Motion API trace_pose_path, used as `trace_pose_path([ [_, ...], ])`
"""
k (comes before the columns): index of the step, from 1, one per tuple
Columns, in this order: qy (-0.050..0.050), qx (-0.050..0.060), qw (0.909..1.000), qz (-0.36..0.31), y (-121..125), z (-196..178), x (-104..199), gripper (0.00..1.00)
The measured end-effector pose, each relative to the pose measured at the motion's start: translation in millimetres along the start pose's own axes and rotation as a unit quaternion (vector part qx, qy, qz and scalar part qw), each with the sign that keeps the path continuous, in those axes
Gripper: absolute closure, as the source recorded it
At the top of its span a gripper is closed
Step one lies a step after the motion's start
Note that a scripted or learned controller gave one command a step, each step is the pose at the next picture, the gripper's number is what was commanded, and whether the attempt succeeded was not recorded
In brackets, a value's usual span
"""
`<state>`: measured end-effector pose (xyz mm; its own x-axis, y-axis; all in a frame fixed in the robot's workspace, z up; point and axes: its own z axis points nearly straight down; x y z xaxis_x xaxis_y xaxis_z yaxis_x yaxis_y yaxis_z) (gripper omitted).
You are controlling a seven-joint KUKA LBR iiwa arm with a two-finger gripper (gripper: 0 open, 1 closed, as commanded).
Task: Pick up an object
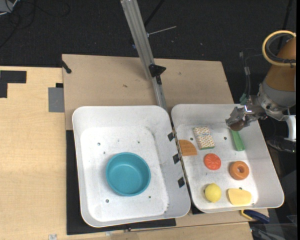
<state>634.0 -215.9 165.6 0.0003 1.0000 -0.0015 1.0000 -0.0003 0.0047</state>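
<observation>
This is looking like a robotics lab or test cell — not a home. A plywood bench is sitting over dark flooring, with loose cables trailing at the top left. An aluminium extrusion post is rising at a slant behind two shallow white bins — and black tape patches are marking the pale board on the left.

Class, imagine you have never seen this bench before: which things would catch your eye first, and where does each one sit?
The teal bowl stands alone in the left bin. The right bin holds a cluster of bright toy foods: a red tomato, an orange doughnut, a yellow lemon and a green stick. The gripper hangs over that bin's far right corner, just above the green stick.
</observation>
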Motion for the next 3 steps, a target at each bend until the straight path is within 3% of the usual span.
trace_pose_path([
  [2, 0.0, 0.001, 1.0, 0.0, -4, -88, 1, 1.0],
  [3, 0.001, 0.002, 1.0, -0.002, 1, -94, 49, 1.0],
])
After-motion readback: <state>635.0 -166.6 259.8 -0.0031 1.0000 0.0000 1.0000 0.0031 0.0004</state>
